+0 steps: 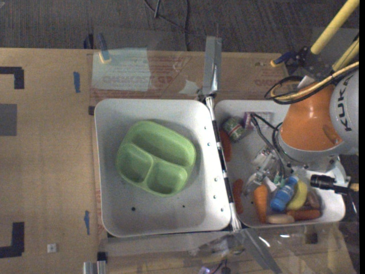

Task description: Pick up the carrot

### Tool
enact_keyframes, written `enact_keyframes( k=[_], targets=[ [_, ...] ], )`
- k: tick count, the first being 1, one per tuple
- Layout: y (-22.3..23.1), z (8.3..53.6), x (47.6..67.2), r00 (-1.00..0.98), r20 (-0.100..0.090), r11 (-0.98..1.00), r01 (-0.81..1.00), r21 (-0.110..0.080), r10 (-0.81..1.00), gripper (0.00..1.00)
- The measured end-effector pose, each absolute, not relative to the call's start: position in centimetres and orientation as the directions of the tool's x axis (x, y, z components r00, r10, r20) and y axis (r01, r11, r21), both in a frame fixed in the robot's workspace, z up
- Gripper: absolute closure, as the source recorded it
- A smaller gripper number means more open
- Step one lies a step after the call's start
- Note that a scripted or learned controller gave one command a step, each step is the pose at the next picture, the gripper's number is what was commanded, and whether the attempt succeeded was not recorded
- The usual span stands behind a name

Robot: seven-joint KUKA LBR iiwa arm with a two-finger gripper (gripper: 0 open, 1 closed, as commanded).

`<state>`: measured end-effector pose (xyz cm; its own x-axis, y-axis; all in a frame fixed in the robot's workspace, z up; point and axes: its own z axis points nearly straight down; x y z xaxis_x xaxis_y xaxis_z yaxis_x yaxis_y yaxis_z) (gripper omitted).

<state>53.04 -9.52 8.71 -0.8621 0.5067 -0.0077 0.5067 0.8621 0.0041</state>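
Lying in the right bin [336, 210], the carrot [261, 202] points its long axis toward the near wall, just beside and left of the end effector [268, 173], whose grip state I cannot tell amid the clutter.

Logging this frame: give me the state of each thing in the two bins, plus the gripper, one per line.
carrot: lying in the right bin, not held
green divided plate: right way up in the left bin, compartments bare
blue bottle: lying on its side, beside the carrot
banana: lying beside the blue bottle
gripper: low over the right bin, above the carrot
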Motion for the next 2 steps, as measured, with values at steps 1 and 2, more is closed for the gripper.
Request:
enact_keyframes(
  k=[1,2],
  targets=[
    [-9.5,9.9,53.3,-0.861,-0.014,0.861,0.508,0.008,0.508,1.0],
    [-4.6,18.4,48.0,-0.59,-0.002,0.59,0.807,0.002,0.807,1.0]
  ],
)
